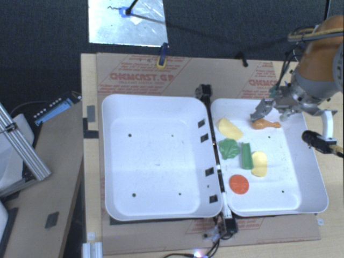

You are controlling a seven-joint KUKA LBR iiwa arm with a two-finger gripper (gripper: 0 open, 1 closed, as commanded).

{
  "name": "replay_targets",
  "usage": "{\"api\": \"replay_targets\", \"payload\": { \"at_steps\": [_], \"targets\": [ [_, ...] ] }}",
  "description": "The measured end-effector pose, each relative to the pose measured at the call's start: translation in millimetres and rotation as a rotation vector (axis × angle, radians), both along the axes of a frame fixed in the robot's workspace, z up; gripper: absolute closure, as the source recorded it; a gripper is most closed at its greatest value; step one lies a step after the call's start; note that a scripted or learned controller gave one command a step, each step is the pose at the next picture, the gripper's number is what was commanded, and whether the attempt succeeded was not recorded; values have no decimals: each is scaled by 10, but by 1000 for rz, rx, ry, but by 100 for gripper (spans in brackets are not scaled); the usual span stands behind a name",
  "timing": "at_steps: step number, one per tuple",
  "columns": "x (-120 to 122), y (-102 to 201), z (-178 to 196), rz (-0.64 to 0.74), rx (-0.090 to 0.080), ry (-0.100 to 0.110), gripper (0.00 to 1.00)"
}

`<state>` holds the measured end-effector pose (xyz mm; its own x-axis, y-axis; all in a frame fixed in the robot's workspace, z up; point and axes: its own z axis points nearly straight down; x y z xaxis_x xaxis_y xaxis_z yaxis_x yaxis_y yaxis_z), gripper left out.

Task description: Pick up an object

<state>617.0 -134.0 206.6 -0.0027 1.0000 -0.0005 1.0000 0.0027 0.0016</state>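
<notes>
Arm comes in from the right, orange band up top, gripper (263, 112) low over the far part of the right bin (309, 190). Fingers point down-left; can't tell from here whether they're open or closed, too small and blurred. Nothing visibly held between them.

Orange piece (266, 124) lies on the bin floor right under the gripper, just below its tip; touching or not, can't tell. Pale yellow wedge (229, 128) sits to the gripper's left, slightly nearer me, close to the divider between bins. Green leafy piece (229, 148) is further toward me from the gripper and left, just beside the wedge. Green stick (246, 156) lies lengthwise right next to the leafy piece, toward me from the gripper. Small yellow piece (259, 163) touches or nearly touches the stick on its right side, almost straight toward me from the gripper. Red-orange disc (239, 184) is the farthest from the gripper in that bin, toward the near edge, apart from the others.

Left bin (156, 155) is well off to the gripper's left. Both bins rest on a cardboard sheet (140, 74).
</notes>
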Motion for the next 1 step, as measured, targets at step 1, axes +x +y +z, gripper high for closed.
{"api": "replay_targets", "payload": {
  "at_steps": [1],
  "targets": [
    [324, -101, -1283, 2, 0, 4, 0]
  ]
}}
